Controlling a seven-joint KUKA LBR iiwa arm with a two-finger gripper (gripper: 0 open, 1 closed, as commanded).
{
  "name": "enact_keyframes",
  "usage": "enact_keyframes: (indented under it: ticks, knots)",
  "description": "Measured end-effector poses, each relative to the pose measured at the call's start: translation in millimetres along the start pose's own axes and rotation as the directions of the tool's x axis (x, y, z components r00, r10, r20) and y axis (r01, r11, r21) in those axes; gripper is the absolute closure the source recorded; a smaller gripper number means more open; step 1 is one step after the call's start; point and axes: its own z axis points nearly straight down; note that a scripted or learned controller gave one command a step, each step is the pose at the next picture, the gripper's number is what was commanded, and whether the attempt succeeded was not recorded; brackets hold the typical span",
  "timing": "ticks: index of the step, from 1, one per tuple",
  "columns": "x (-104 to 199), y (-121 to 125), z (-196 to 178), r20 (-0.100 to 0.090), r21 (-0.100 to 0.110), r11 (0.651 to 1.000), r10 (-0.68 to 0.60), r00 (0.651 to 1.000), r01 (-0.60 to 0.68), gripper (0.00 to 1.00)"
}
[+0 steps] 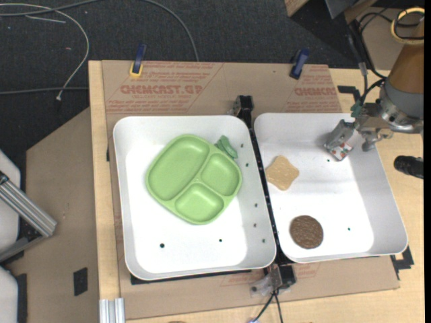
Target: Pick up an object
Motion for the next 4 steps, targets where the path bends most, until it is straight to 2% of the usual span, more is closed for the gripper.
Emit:
enact_keyframes:
  ticks: [1, 2, 3, 4]
  knots:
    - [0.5, 3.2, -8.4, 0.003, -0.014, 1.0, -0.004, 1.0, 0.004, 0.0]
    - [-0.8, 0.0, 32.1, 0.003, -0.013, 1.0, -0.003, 1.0, 0.003, 0.0]
    - [1.4, -5.1, 94.4, 0.001, -0.007, 1.0, -0.003, 1.0, 0.003, 0.0]
    - [2.1, -4.9, 111.9, 0.002, -0.011, 1.0, -0.003, 1.0, 0.003, 0.0]
